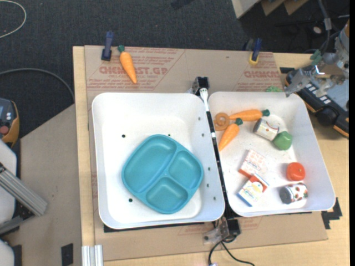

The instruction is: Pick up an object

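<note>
Left bin (105, 148) has a teal three-section plate (162, 173) lying flat in it, a bit toward 6 o'clock. On the cardboard sheet (166, 71), out at 11 o'clock, there's a stray carrot (128, 66) just beside a blue clamp (107, 46). Second clamp (255, 50) at 1 o'clock. White cable (16, 15) loops on the dark floor at 10.

End effector (297, 82) at far right, low, pointing left; fingers unclear.

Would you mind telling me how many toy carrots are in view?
3. One carrot lies on the cardboard beyond the left bin. Two lie in the right bin near its far-left corner: one along the back, one angled beside the divider.
</note>
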Robot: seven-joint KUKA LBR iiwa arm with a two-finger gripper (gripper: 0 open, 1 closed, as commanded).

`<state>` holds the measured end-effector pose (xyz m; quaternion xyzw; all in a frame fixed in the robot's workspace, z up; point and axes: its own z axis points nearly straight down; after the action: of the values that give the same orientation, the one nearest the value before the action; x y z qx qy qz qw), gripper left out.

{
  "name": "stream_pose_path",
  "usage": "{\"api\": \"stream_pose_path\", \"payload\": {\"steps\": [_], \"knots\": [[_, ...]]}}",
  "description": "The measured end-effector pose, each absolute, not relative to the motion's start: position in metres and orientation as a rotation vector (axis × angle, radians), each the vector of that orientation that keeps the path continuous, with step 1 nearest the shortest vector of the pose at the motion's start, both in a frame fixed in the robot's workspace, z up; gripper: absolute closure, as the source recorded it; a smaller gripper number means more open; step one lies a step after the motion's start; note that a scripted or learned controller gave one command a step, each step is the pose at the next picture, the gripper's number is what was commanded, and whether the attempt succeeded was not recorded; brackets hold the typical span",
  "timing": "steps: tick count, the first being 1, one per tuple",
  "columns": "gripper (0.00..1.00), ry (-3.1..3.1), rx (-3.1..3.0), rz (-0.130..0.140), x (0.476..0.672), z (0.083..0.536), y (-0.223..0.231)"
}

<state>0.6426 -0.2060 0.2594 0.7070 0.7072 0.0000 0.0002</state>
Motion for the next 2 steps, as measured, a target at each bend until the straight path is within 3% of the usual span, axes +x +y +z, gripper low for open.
{"api": "stream_pose_path", "payload": {"steps": [1, 2], "knots": [[0.0, 2.236, 2.221, -0.002, 0.534, 0.249, -0.105], [0.0, 2.218, 2.218, 0.004, 0.53, 0.278, -0.122]]}}
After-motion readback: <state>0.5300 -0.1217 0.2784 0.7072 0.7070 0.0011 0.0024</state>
